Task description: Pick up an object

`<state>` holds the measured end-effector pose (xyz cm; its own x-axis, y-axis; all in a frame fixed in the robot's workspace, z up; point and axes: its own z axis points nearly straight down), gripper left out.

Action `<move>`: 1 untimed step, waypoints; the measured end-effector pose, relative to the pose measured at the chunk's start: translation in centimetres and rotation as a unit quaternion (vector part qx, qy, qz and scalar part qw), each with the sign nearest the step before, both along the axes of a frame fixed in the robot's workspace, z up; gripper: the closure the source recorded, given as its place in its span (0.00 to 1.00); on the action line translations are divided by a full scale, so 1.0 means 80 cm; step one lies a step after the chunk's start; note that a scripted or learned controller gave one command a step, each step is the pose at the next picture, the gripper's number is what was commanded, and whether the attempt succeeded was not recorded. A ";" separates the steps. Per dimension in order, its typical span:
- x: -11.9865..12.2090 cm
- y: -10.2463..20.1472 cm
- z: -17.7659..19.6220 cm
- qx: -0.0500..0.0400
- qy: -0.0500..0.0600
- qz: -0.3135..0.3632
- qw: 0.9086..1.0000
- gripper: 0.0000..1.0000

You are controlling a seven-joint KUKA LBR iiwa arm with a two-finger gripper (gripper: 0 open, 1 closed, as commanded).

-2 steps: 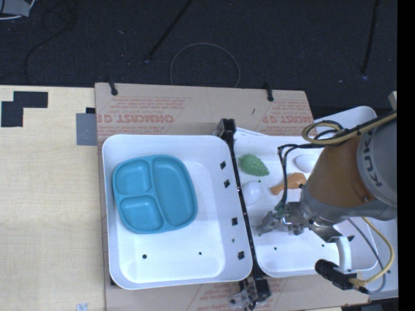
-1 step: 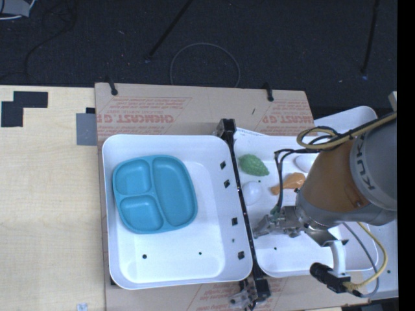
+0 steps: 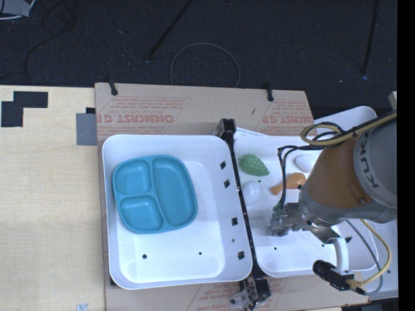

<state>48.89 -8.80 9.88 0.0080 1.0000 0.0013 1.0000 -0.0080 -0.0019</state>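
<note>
In the right bin (image 3: 285, 264) a green leafy object (image 3: 253, 165) lies near the upper left corner. An orange object (image 3: 289, 183) sits to its right, partly hidden by the arm. A pale whitish object (image 3: 251, 191) rests just below the green one. My gripper (image 3: 282, 225) is low in the right bin, below the orange object and to the right of the whitish one. The arm's orange band (image 3: 337, 177) covers much of the bin behind it.
The left bin (image 3: 130, 251) holds a blue three-compartment plate (image 3: 154, 193). A black divider (image 3: 237, 206) runs between the two bins. Black cables loop near the arm's wrist (image 3: 318, 135). Cardboard (image 3: 194, 112) lies under both bins.
</note>
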 end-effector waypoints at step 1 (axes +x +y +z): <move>0.011 -0.010 0.068 -0.001 -0.002 0.004 1.000 1.00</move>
